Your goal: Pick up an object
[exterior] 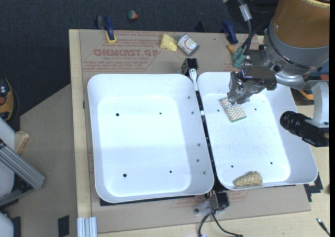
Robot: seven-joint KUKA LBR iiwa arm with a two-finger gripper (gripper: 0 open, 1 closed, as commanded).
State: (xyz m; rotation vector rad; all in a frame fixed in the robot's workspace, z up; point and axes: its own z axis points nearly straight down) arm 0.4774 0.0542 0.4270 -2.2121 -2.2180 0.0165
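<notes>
Brightness: we are seeing even, fairly bright light falling across the two shallow white plastic bins [141, 87].
Glare: the upper half of the left bin is washing out slightly, while its lower half is reading greyer.
Shadows: soft shade is lying under the grey and orange robot arm [301, 16] on the right bin's floor.
Surroundings: the dark blue carpet [47, 0] is staying dim.
Sharpness: we are finding the frame mildly soft and grainy, with small details blurring.

One fixed camera looks down aslant on both bins [152, 81].
</notes>
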